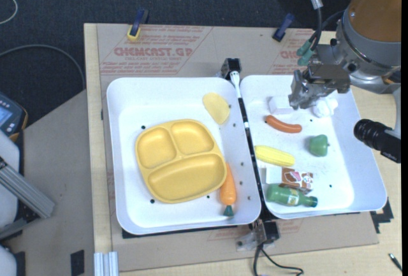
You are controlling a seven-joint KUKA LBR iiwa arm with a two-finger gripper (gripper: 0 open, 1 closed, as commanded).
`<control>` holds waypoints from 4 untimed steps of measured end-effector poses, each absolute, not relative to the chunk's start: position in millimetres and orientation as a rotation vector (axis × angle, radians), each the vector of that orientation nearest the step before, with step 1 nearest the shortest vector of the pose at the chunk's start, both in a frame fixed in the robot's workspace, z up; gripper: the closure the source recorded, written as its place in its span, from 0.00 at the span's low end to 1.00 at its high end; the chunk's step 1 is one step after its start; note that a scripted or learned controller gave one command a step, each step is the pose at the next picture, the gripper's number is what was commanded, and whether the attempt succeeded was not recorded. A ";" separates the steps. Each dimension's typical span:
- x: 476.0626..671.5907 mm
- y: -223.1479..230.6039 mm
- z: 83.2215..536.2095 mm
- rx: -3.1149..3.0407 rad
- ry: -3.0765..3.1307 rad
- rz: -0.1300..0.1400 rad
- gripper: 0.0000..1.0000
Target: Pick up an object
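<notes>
Hovering over the right bin's (357, 134) far end, the gripper (305, 99) hangs just above a white object (278, 104); whether its jaws are spread, I cannot tell. Nearby, a smooth sausage (283, 124) lies with its long axis running left-right, beside a glossy corn cob (274, 155).

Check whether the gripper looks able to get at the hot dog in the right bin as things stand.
Probably yes. The gripper hangs over the right bin, just above the hot dog in the picture, which lies apart from the corn cob and green pepper, uncovered.
</notes>
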State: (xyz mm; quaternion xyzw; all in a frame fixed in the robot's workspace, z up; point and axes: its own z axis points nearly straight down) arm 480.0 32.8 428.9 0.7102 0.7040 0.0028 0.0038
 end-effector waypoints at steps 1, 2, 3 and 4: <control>478.1 79.3 339.3 2.222 2.231 -0.013 1.00; 479.8 114.2 398.8 2.214 2.224 0.011 1.00; 479.9 112.8 406.2 2.218 2.222 0.005 1.00; 479.8 39.6 434.1 2.225 2.210 0.005 1.00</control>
